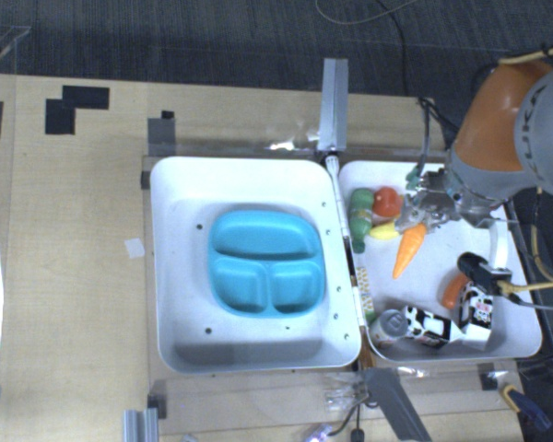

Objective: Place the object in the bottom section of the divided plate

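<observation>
Two white bins, left bin [170,247] holding one blue divided plate [263,261], right bin [521,334] holding one carrot [407,247] among toy food, gripper [424,205] above carrot's top, grip state unclear

Bright, even overhead light w/ slightly cool cast. White bins: left bin [170,247] shows a soft grey shadow along its near wall, right bin [516,325] close to blown out. Blue plate [263,261] has mild sheen, no hard glare. Arm [525,127] soft, slightly blurred. Overall res low, fine detail mushy; dark floor grainy.
</observation>
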